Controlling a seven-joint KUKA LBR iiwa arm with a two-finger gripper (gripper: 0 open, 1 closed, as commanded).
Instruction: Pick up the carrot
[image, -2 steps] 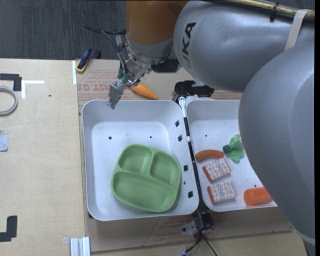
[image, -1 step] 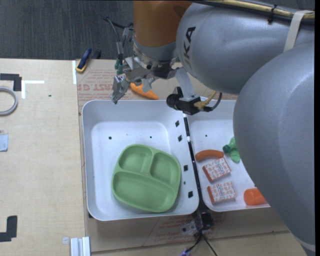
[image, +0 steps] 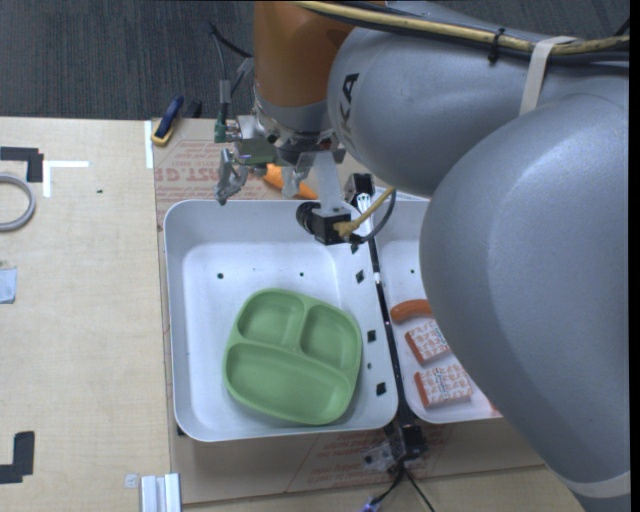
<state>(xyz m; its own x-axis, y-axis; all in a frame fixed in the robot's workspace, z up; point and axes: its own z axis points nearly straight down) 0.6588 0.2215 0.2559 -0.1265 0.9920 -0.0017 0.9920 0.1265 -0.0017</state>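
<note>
The orange carrot lies crosswise at the far rim of the left bin, over the cardboard behind it. My gripper hangs right there, under the orange wrist band. Its left finger points down over the rim with a gap between it and the carrot. Its right finger stands in front of the carrot and hides the carrot's middle. The carrot's other end sticks out to the right of that finger. The fingers stand apart and are not closed on the carrot.
A green divided plate lies in the left bin's near half. The right bin holds a small sausage and two red-and-white packets. The big grey arm hides most of the right bin. A blue pen lies behind the bins.
</note>
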